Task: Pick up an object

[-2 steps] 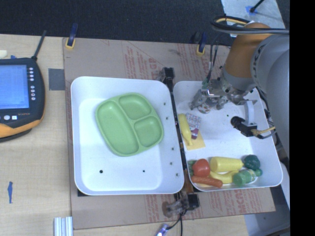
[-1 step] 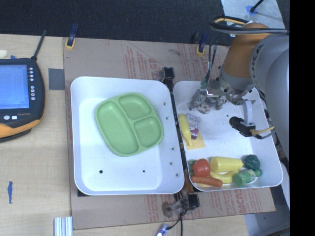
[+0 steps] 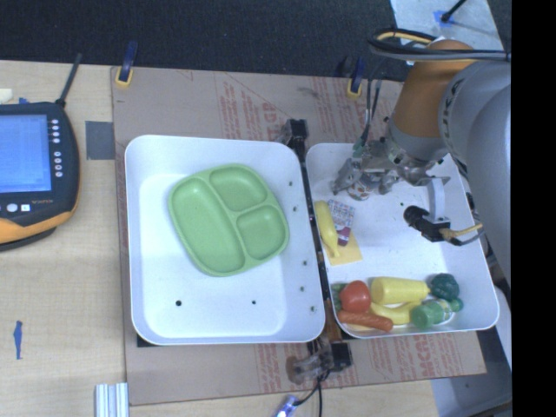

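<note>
The left bin (image 3: 148, 233) holds a green divided plate (image 3: 228, 219), lying flat near its middle; the right bin (image 3: 473, 263) holds a yellow packet (image 3: 334, 231) by its left wall, and along its near edge a cluster of toy food: a red tomato (image 3: 354, 295), an orange carrot (image 3: 365, 321), a yellow piece (image 3: 398, 290) and green broccoli (image 3: 445, 287). The arm (image 3: 452, 94) reaches in from the right; its gripper (image 3: 365, 181) hangs low over the right bin's far end, well apart from the toy food; whether it is open or closed cannot be told.
</note>
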Motion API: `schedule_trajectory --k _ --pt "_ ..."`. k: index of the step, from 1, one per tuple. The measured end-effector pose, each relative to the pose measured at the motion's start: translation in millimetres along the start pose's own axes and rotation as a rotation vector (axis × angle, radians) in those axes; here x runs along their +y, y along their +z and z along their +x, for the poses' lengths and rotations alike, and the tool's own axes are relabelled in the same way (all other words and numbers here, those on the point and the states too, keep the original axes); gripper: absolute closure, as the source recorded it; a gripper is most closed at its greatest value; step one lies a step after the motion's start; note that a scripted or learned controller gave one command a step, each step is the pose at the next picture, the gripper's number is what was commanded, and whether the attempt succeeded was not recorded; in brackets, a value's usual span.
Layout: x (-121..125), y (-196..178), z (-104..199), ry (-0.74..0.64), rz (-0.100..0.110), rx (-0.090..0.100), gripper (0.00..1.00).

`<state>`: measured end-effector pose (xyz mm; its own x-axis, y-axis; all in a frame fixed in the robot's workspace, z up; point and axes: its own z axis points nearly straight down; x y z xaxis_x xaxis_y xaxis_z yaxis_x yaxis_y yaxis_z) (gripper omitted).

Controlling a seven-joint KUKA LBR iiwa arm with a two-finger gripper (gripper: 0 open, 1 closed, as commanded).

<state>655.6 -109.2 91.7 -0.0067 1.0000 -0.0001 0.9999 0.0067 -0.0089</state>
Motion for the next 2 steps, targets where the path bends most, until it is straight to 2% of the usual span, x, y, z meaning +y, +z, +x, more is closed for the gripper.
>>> schedule_trajectory --k 2 --pt "0.0 0.0 2.6 0.000 0.001 0.000 0.00"
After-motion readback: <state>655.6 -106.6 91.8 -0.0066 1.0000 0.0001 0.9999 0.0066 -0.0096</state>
